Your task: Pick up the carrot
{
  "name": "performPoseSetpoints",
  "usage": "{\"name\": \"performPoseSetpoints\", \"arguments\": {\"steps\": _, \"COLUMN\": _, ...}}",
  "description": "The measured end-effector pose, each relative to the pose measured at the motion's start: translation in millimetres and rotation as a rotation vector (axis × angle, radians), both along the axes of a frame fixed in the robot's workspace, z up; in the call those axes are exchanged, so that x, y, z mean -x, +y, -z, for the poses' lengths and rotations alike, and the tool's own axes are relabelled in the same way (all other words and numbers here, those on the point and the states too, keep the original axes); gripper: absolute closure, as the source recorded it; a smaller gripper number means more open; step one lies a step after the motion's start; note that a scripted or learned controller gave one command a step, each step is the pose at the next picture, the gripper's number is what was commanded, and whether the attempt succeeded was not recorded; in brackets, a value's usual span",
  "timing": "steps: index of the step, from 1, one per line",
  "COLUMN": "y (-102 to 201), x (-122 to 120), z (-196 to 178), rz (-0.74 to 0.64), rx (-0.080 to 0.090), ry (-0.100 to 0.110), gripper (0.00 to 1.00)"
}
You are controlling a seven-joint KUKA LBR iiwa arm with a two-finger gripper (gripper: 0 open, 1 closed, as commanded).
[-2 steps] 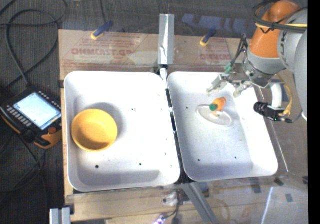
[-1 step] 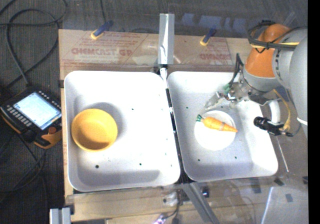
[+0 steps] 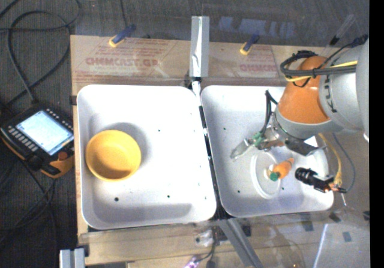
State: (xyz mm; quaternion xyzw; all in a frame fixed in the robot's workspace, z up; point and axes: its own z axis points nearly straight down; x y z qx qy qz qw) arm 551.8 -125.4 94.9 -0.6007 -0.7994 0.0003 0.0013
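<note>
The arm [image 3: 312, 102] is reaching in from the right over the right bin [image 3: 231, 195], orange band showing above the wrist. The claw [image 3: 252, 144] is hanging over the middle of that bin, with one grey finger [image 3: 240, 150] sticking out toward the left. Can't tell how far the claw is spreading, since the wrist is covering the rest of it. Nothing is showing between the fingers, and the claw isn't gripping the carrot.

The carrot [image 3: 279, 170] is lying in the right bin on a small white plate [image 3: 261, 181], just below and right of the claw, apart from it. It's short and orange with a green end pointing lower left, lying at a slant. Whether the claw is touching the plate rim is unclear.

A black cable plug [image 3: 312, 178] is hanging just right of the carrot, over the bin's right side.

The left bin [image 3: 144, 201] is holding a yellow bowl [image 3: 113, 154], sitting upright near its left wall, well apart from the arm.

A handheld controller [image 3: 39, 138] with a lit screen is lying on the floor left of the bins.
</note>
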Motion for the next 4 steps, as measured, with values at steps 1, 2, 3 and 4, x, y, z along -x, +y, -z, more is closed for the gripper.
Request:
{"name": "performPoseSetpoints", "arguments": {"steps": 1, "y": -68.4, "x": -10.5, "z": -59.0, "rz": 0.096, "rx": 0.003, "ry": -0.002, "gripper": 0.0}}
{"name": "performPoseSetpoints", "arguments": {"steps": 2, "y": -90.4, "x": 22.9, "z": -6.9, "rz": 0.047, "rx": 0.003, "ry": -0.018, "gripper": 0.0}}
{"name": "performPoseSetpoints", "arguments": {"steps": 3, "y": -89.2, "x": 21.9, "z": -17.5, "rz": 0.047, "rx": -0.001, "ry": -0.019, "gripper": 1.0}}
{"name": "performPoseSetpoints", "arguments": {"steps": 4, "y": -79.9, "x": -1.9, "z": -68.2, "rz": 0.481, "rx": 0.004, "ry": 0.0, "gripper": 1.0}}
